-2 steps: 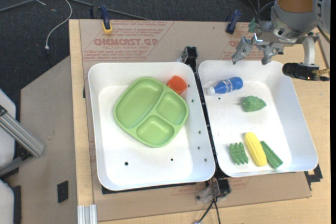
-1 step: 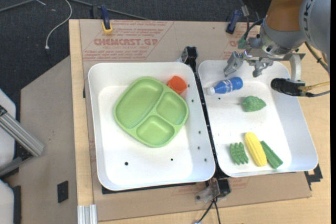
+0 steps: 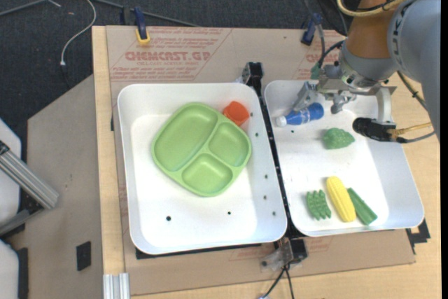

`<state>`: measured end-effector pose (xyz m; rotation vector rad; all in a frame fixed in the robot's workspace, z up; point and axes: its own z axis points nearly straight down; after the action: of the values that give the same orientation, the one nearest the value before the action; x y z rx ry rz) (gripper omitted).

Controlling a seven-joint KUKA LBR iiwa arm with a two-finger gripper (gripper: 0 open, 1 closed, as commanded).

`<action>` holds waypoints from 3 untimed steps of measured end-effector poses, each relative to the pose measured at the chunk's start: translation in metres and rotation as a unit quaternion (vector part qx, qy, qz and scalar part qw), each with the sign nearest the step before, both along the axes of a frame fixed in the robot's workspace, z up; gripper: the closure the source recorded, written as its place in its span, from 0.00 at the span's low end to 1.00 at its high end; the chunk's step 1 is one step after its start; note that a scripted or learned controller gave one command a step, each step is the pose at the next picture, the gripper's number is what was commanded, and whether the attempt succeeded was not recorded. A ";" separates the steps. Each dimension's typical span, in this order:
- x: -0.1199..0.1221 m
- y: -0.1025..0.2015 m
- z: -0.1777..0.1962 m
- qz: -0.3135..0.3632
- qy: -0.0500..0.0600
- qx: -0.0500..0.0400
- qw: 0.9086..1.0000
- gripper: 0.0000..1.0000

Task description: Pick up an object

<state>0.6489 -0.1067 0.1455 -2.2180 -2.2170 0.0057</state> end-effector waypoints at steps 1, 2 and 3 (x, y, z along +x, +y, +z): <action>0.002 0.000 0.015 0.000 -0.004 0.000 1.000 1.00; -0.004 0.007 0.073 0.001 -0.007 -0.001 1.000 1.00; -0.003 0.007 0.128 0.001 -0.007 -0.001 1.000 1.00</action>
<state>0.6460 -0.1002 0.2737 -2.2250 -2.2276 -0.0077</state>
